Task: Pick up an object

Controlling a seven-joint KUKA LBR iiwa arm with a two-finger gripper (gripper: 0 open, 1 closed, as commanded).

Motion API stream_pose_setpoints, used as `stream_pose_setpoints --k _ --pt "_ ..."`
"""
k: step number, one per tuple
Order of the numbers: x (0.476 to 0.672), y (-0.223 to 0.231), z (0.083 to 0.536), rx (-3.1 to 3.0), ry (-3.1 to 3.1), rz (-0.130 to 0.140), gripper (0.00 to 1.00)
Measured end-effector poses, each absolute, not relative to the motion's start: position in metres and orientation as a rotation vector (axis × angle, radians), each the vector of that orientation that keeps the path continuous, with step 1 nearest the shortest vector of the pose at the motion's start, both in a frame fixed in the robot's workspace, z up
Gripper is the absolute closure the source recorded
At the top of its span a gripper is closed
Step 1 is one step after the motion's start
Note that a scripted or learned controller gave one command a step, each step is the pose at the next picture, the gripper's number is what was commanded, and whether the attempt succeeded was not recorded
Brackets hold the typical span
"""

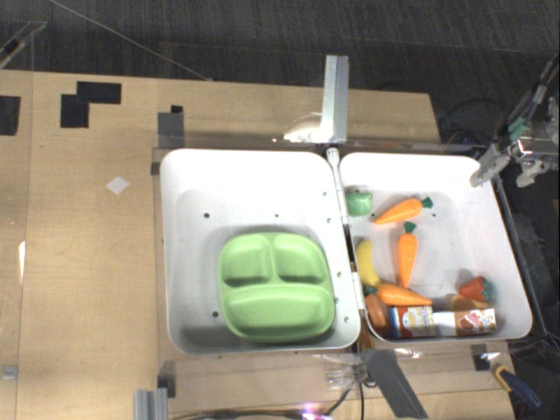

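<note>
Camera view. The gripper (509, 159) sits at the far right, over the upper right rim of the right bin (455, 166). It is partly cut off and lost against dark clutter. I cannot tell whether it is open or closed. I see nothing held in it.

Hard to make out: a reddish-brown piece (374, 311) in the lower left corner of the right bin, crowded by its neighbours so that its shape is unclear. The label on the bottle (442, 322) is too small to read.

Count, right bin, eight objects:
- Three carrots, orange with green tops: the upper carrot (398, 210) lies tilted, the middle carrot (407, 254) points up the frame, and the lower carrot (402, 295) lies crosswise, touching the bottle.
- One small green piece (358, 202) against the left wall, near the top.
- One yellow piece (367, 262) along the same wall, below the green one.
- One red piece (473, 289) with a green top, just above the bottle's right end.
- One bottle, on its side along the near wall.
- The reddish-brown piece already noted.

Count, left bin (188, 182): one green plate (276, 285), divided into three compartments, in the lower middle.

All pickable objects lie in the bins, well apart from the gripper. Both bins stand side by side on the bench (79, 234).
</note>
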State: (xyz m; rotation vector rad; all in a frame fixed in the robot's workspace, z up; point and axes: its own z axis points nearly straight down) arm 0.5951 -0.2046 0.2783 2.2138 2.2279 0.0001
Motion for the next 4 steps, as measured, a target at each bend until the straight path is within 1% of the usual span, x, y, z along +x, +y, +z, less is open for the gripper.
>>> stream_pose_setpoints --k 1,2,3,4 --pt "0.540 -0.171 0.302 2.312 2.126 0.000 0.00" --pt "0.529 -0.111 0.116 2.396 2.036 -0.003 0.00" --pt "0.566 -0.137 0.090 2.289 2.137 0.017 0.00" --pt "0.566 -0.137 0.090 2.289 2.136 0.018 0.00"
